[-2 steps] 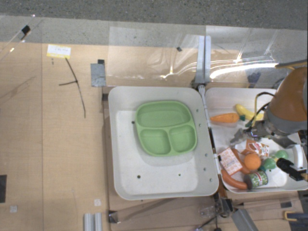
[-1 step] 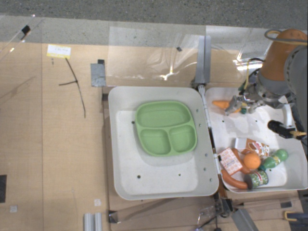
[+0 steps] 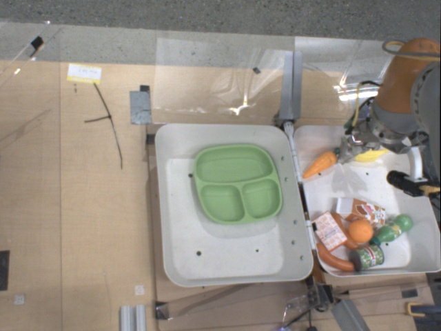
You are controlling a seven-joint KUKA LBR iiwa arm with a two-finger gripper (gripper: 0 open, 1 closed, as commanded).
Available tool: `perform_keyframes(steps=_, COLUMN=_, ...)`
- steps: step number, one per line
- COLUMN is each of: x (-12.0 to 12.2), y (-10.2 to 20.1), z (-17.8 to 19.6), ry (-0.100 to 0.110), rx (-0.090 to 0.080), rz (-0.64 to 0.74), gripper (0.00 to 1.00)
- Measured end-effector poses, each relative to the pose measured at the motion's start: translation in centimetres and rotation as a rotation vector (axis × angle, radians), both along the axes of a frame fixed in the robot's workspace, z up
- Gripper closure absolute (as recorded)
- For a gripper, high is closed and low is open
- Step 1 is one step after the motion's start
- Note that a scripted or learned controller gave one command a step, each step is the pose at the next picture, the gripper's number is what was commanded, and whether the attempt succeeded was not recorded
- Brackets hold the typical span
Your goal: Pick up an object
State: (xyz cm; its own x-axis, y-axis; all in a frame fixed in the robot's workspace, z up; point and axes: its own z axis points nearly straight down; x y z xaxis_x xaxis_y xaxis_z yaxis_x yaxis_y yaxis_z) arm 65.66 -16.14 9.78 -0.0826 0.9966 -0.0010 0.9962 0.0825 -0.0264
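We judge the gripper [image 3: 353,145] is approaching the orange plastic carrot [image 3: 320,165] just beside it; its grasp we cannot tell.

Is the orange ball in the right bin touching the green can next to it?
Cannot tell. In the camera view the orange ball sits just above the green can in a tight pile, and their outlines meet, but overlap from this slant could hide a gap.

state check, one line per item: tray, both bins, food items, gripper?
green tray: upright, flat in left bin.
carrot: lying in right bin, apart from the pile.
orange: resting in the pile.
green can: on its side.
gripper: low over right bin, nothing seen held.
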Motion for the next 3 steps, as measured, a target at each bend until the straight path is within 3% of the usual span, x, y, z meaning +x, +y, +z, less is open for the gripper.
perform_keyframes(steps=1, x=0.1, y=0.0, z=0.1, ry=-0.006, rx=-0.001, rz=0.001, gripper=0.00)
perform_keyframes(steps=2, x=0.8, y=3.6, z=-0.2, ry=-0.031, rx=-0.002, rz=0.155, gripper=0.00)
perform_keyframes(steps=3, x=1.1, y=3.7, z=1.1, ry=-0.042, rx=-0.003, rz=0.157, gripper=1.00)
